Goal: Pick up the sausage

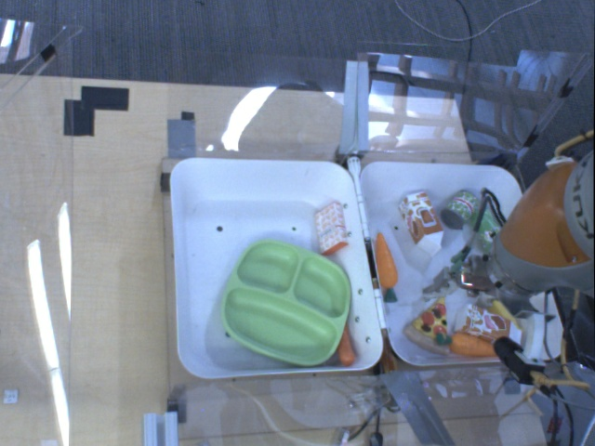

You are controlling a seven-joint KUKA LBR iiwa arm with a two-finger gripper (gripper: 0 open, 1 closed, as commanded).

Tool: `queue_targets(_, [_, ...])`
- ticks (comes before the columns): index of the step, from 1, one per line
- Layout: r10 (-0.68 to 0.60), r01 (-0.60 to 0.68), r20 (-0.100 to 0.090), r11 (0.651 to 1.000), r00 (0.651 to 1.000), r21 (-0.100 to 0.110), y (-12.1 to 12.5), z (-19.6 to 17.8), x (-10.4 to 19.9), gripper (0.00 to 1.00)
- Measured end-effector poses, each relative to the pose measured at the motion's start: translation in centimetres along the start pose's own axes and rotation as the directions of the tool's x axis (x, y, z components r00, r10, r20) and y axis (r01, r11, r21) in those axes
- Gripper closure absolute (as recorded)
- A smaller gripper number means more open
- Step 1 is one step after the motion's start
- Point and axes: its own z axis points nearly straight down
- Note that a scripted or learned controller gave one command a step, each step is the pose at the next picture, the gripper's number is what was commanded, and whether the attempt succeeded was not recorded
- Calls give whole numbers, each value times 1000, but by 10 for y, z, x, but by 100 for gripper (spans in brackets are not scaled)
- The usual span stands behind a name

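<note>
Plate [286, 303] in left bin [200, 249]; carrot [386, 263] right bin [502, 179].

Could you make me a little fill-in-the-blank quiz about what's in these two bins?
1. The divided plate in the left bin is coloured ____.
2. The carrot lies in the ____ bin.
3. The plate has ____ compartments.
4. The arm's band is coloured ____.

Missing words: green; right; three; orange

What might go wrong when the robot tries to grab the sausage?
The end effector hangs over the crowded right bin, so it may grab the carrot or pizza slice instead. An orange piece sits wedged between the green plate and the wall of the left bin, probably hard to grip.
</note>
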Motion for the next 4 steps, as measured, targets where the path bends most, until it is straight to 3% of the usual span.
queue_targets(1, [-1,1,1,1000,1000,-7,4,-11,0,100])
queue_targets(2, [-1,1,1,1000,1000,-7,4,-11,0,0])
queue_targets(3, [-66,66,5,998,998,-4,0,0,1,0])
queue_targets(4, [-69,69,4,998,998,-9,3,-11,2,100])
